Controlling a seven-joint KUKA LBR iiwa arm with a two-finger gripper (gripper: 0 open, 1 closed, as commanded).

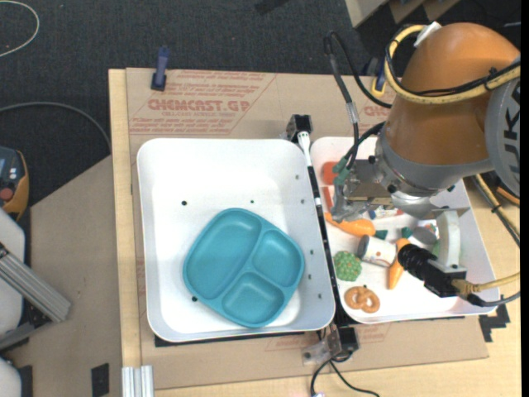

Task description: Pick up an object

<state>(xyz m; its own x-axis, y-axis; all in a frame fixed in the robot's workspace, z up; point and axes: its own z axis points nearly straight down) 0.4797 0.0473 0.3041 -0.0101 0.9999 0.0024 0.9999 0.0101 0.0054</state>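
My gripper (pixel 362 205) hangs low over the right bin (pixel 475 300), mostly covered by the grey and orange wrist above it. Directly beneath it lies an orange carrot-like piece (pixel 352 224). Close by in the same bin are a green broccoli floret (pixel 347 265), a brown pretzel (pixel 362 299), a small orange carrot (pixel 394 275), a white cylinder (pixel 377 255) and a red piece (pixel 329 173) at the bin's far left. No object can be seen between the gripper's parts.
The left bin (pixel 165 180) holds a blue divided plate (pixel 243 265). A raised rim (pixel 316 205) separates the two bins. Brown cardboard (pixel 198 98) lies under both bins. A pale green-edged item (pixel 450 240) lies at the right bin's right side.
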